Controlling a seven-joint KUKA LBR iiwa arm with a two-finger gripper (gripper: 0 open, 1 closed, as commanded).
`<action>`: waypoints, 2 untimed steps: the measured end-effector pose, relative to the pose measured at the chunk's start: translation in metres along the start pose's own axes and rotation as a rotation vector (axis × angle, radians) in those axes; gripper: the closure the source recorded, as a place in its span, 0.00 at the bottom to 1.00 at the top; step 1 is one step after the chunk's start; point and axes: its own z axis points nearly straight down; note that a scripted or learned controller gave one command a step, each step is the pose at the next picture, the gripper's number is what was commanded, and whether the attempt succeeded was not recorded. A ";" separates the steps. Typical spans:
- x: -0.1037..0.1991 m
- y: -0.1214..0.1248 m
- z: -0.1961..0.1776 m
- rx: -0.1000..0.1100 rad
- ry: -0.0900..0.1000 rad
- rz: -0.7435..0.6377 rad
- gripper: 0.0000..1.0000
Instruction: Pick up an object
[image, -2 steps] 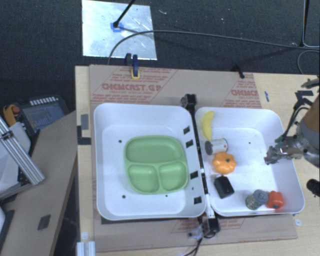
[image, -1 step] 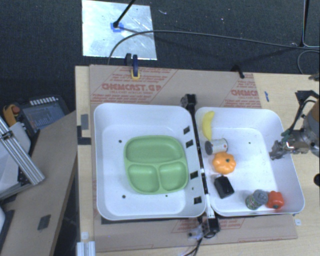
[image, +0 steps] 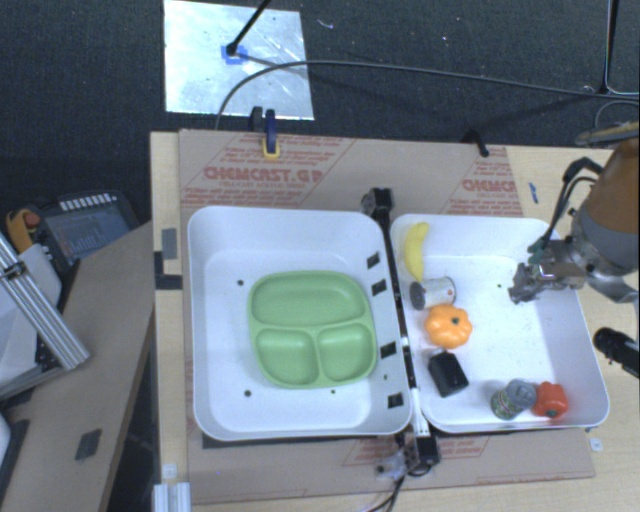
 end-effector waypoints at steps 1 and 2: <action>0.058 0.020 0.007 0.000 0.001 -0.002 1.00; 0.119 0.033 0.011 0.001 0.001 -0.001 1.00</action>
